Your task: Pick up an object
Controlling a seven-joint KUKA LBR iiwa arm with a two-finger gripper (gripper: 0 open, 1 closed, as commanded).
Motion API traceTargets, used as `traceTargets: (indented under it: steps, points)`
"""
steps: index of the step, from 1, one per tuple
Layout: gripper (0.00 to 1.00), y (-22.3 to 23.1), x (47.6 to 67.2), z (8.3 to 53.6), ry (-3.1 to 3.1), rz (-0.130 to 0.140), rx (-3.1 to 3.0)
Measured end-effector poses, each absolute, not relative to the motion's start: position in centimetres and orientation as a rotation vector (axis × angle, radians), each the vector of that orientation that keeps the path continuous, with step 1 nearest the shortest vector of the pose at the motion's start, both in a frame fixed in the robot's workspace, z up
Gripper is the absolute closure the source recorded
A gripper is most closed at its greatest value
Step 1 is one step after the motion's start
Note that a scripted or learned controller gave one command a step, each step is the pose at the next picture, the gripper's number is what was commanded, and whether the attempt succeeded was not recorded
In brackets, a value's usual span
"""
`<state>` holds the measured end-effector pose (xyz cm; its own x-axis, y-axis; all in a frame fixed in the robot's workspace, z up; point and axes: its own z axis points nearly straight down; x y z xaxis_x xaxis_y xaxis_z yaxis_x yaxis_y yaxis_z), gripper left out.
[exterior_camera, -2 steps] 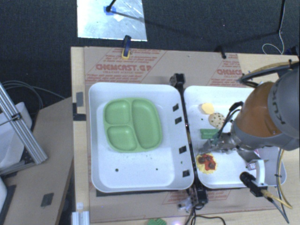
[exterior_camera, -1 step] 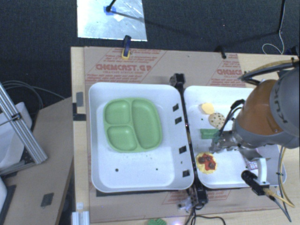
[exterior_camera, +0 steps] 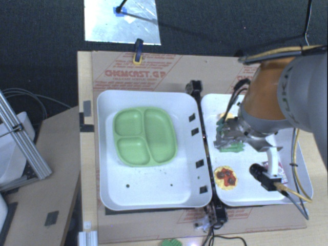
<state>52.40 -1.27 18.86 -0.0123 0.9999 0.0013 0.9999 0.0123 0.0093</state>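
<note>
Green object [exterior_camera: 234, 148]: a small, flat, leafy-looking piece lying on the floor of the right bin [exterior_camera: 246, 193], in that bin's left half and about midway between its far and near walls. Its exact shape is hard to make out, since the gripper [exterior_camera: 225, 137] covers its upper left part. The gripper is low in the right bin, close to the bin's left wall. Its grey metal end overlaps the green object, and it cannot be told whether the claw is released, clenched or grasping the piece, nor whether it touches it at all.

A bit of something yellow [exterior_camera: 227, 120] peeks out just beyond the gripper, toward the right bin's far wall; too little of it shows to name it. Toward the right bin's near wall, apart from the green object, lies a small round yellow disc with red blotches [exterior_camera: 226, 177], like a toy pizza.

The grey arm [exterior_camera: 302, 91] with its orange band reaches over the right bin's far right corner.

Just beside the right bin, on its left, stands the left bin [exterior_camera: 148, 188], holding a pale green divided plate [exterior_camera: 144, 136] with three compartments. Both bins rest on a brown printed cardboard sheet [exterior_camera: 138, 70].
</note>
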Motion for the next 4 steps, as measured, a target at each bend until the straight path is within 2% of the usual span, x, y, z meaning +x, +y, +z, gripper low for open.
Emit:
traceTargets:
  steps: [1,2,3,4]
  points:
    - [0.00,-1.7,52.2,18.4,2.226,0.002,2.215]
    - [0.00,-9.6,67.4,25.7,2.211,0.013,2.204]
    - [0.00,-5.3,54.9,34.6,2.227,0.010,2.213]
    - [0.00,-3.2,60.4,40.6,2.224,0.014,2.206]
